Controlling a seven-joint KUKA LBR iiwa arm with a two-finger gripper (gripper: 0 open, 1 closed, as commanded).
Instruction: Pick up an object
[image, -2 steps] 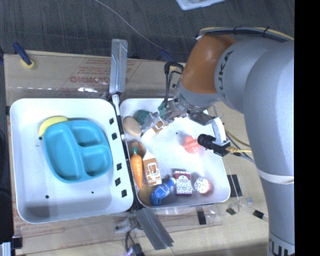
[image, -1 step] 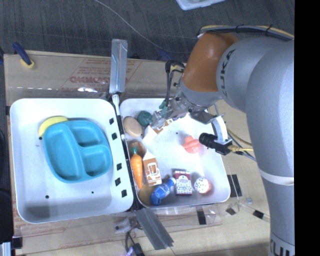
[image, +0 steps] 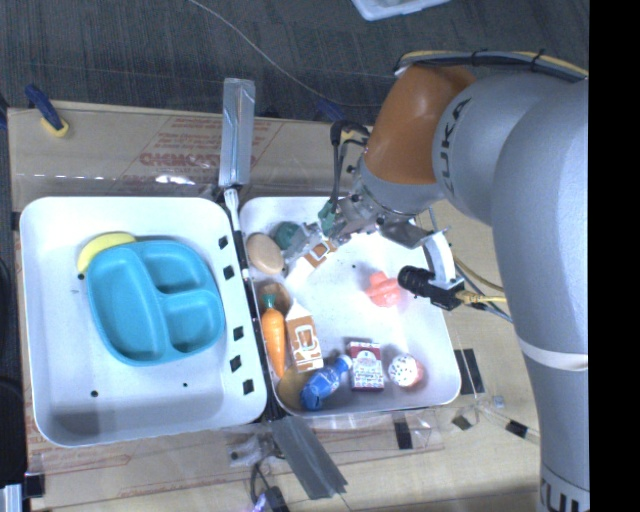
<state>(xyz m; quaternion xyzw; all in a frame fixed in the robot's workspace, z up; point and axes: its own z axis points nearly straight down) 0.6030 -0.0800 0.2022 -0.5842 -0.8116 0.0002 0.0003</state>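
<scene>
My gripper (image: 326, 238) hangs low over the back left part of the right bin (image: 440, 350), beneath the orange wrist band. It is right beside a teal object (image: 288, 235) and a small orange-and-white piece (image: 317, 253); whether it touches either is unclear. A tan rounded object (image: 265, 254) lies just left of them. A pink toy (image: 383, 288) rests mid-bin. Along the left wall and front lie a carrot (image: 274, 340), an orange carton (image: 304, 341), a blue object (image: 322, 386), a red-and-white box (image: 366, 366) and a dotted white ball (image: 404, 371).
The left bin (image: 60, 400) holds a blue divided tray (image: 155, 300) with a yellow banana (image: 105, 244) at its back left corner. A grey divider bar (image: 236, 130) stands between the bins at the back. The arm's grey body covers the right side.
</scene>
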